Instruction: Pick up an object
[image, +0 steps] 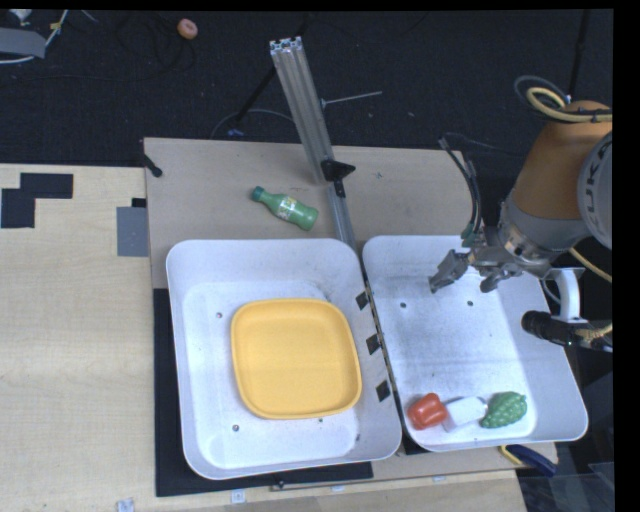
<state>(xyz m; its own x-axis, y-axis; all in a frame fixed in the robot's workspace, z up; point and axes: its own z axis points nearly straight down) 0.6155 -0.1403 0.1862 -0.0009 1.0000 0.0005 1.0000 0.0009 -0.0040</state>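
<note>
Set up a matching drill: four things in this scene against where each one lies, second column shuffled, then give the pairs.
Things:
1. yellow plate
2. green bottle
3. red pepper toy
4. end effector

Places:
A. on the bench behind the bins
B. over the right bin's far part
C. in the left bin
D. right bin's near edge

Pairs: 1-C, 2-A, 3-D, 4-B
</note>
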